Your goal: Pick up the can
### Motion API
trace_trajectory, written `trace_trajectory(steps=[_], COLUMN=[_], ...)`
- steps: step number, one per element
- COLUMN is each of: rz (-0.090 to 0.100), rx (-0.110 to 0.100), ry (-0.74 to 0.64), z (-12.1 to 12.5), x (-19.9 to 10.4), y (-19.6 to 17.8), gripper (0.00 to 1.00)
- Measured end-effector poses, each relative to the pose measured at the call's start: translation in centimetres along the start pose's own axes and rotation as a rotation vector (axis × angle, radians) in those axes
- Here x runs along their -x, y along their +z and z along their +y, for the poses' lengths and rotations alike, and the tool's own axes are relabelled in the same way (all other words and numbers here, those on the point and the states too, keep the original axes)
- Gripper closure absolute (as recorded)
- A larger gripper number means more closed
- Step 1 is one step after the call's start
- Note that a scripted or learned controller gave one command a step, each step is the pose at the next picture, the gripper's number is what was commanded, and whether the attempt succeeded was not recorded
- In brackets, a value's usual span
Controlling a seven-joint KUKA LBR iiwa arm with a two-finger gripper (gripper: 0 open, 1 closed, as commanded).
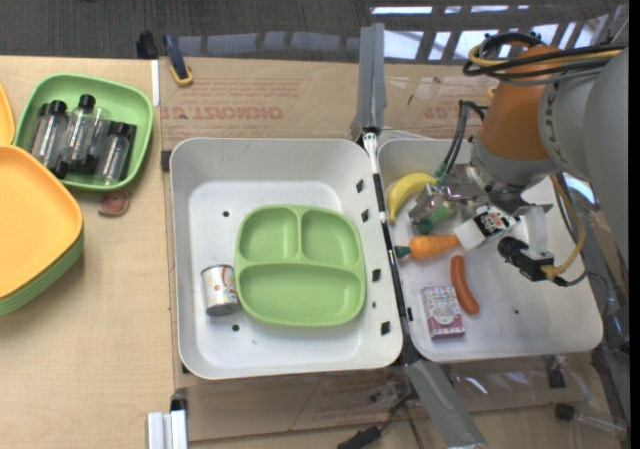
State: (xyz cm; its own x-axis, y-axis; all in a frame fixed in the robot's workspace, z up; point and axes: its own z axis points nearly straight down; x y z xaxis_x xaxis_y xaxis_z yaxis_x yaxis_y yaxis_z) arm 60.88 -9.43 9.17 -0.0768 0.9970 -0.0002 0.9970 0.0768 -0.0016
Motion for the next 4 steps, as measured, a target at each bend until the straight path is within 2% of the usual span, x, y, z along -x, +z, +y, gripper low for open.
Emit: trace_trajectory(steps=[1, 2, 3, 4], rz=[0.000, 0.000, -0.008, -0.004], rx=[-0.011, -0.001, 0.028, 0.038], ry=[0.127, -0.012, -0.054, 0.102], z=[3.6, -7.4, -5.8, -6.4], x=[1.0, -2.0, 2.0, 3.1], y=[0.1, -9.9, -2.2, -1.7], gripper=[0.00, 0.00, 0.00, 0.00])
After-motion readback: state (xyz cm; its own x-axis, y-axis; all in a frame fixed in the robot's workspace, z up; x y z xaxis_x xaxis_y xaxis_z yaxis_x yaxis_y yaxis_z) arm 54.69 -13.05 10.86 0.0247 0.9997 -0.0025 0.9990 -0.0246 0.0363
